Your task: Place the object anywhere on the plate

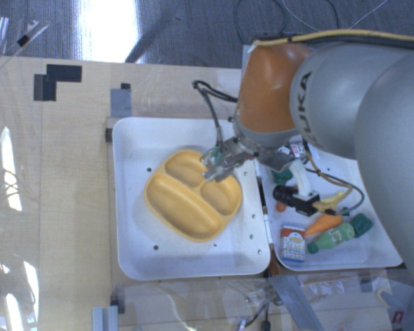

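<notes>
On the pale wooden bench (55, 205), two white bins (131, 185) sit side by side.

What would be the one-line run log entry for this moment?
claw: over yellow plate, near its upper rim | grasp: cannot tell | plate: in left bin | right bin: holds other items

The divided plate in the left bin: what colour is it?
Yellow, a plain mustard shade with no pattern. The divided plate shows best in the camera view.

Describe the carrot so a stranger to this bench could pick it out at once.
Start at the right white bin, the one crowded with small items under the arm. Near its front edge lies the carrot, just above a green bottle. It is the one tapered orange piece there, slanting toward the left.
</notes>
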Action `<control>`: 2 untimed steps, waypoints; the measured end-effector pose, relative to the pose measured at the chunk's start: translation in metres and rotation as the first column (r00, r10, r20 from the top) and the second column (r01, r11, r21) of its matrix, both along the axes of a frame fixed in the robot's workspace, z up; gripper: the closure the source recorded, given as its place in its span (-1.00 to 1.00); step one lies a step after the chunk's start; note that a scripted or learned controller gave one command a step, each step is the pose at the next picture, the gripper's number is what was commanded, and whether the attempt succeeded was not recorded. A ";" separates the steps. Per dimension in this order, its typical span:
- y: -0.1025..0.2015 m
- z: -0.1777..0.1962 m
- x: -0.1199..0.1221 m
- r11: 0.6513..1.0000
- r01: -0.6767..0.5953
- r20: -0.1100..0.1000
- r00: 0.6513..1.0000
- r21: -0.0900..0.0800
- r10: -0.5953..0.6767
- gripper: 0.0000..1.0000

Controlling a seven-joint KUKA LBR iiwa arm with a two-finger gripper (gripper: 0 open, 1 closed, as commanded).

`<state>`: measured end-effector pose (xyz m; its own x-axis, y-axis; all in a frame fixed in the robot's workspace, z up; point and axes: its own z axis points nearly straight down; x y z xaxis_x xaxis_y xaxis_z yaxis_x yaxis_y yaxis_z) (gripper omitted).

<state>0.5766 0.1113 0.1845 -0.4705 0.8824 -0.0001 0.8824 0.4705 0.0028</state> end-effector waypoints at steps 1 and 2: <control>-0.001 0.000 0.000 1.000 0.001 0.001 1.000 0.000 -0.001 -1.00; -0.086 0.068 -0.008 0.976 0.218 0.007 0.976 0.001 -0.218 -1.00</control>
